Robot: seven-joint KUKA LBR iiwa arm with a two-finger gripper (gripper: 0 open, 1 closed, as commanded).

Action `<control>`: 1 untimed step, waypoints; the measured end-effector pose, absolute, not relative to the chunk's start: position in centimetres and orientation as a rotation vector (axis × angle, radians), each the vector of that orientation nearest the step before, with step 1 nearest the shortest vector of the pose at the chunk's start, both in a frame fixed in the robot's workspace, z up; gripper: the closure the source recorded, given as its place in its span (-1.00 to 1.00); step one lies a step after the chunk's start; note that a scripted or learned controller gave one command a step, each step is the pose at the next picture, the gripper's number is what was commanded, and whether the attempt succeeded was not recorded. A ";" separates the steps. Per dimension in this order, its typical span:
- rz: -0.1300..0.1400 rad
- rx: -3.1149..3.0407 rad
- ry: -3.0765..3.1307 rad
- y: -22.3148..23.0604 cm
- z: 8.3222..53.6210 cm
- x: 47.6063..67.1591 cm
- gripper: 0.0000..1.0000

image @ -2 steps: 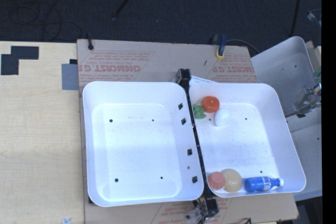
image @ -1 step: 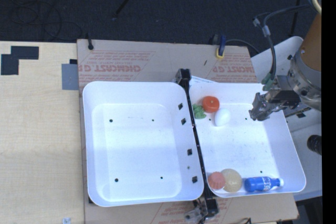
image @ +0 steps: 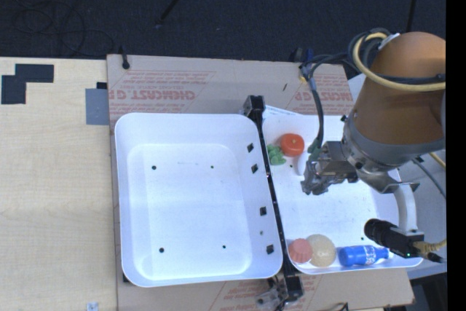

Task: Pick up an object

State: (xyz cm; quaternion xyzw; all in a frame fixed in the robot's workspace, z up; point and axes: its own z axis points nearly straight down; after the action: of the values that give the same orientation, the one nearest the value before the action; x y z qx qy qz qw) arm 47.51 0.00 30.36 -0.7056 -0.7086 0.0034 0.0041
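My gripper point(image: 314, 184) hangs over the middle of the right bin point(image: 331, 211), fingers pointing down and left. No object shows between the fingers. A red-orange round object point(image: 293, 144) and a green object point(image: 276, 154) lie at the bin's far left, up and left of the gripper. Along the near edge lie a pink round object point(image: 300, 250), a cream ball point(image: 321, 250) and a blue bottle point(image: 362, 256).
The left bin point(image: 191, 197) stands beside the right one, split by a black divider point(image: 265, 189). Both rest on a cardboard sheet point(image: 189, 87) over a wooden bench point(image: 51, 186). The arm's bulk covers the right bin's far right corner.
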 end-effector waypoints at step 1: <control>0.004 -2.222 -2.217 -0.3 30.8 47.5 -1.00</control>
State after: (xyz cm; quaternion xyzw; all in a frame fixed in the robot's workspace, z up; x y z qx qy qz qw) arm 47.55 -0.32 30.85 -0.7079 -0.7063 0.0014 0.0014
